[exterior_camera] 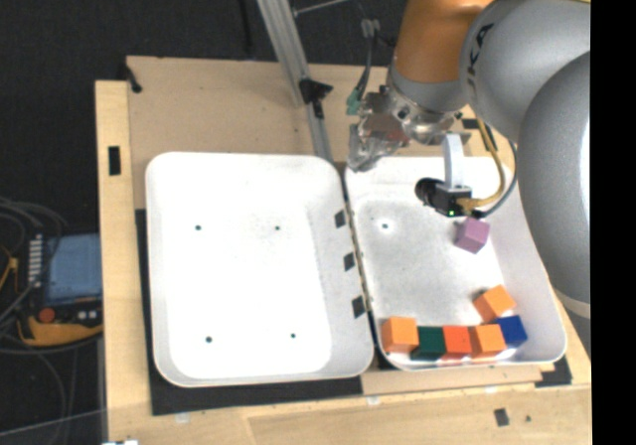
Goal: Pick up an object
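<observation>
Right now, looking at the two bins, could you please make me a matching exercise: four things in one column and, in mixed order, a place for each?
Things
1. purple block
2. green block
3. blue block
4. gripper

Places
A. right end of the row along the near wall
B. over the far left corner of the right bin
C. alone, apart from the row
D. between two orange blocks

Pairs: 1-C, 2-D, 3-A, 4-B
</observation>
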Tool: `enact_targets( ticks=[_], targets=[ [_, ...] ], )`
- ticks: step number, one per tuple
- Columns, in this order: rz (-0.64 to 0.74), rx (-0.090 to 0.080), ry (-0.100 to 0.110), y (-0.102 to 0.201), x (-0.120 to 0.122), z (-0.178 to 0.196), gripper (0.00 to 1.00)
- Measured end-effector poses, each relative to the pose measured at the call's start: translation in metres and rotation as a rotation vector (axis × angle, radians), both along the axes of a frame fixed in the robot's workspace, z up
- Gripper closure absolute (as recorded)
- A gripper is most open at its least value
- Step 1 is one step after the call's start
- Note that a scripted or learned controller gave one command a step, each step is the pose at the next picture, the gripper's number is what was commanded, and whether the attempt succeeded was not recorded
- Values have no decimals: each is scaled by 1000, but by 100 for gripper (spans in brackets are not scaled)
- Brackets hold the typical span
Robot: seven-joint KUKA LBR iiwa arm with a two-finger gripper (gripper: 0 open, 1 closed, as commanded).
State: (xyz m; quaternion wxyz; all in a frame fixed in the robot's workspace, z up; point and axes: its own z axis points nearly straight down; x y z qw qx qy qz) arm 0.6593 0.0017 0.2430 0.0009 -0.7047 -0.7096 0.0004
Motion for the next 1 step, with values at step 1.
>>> enact_targets(
  ticks=[1],
  targets=[
    [1, 0, 1, 56, 1, -9, 100]
  ],
)
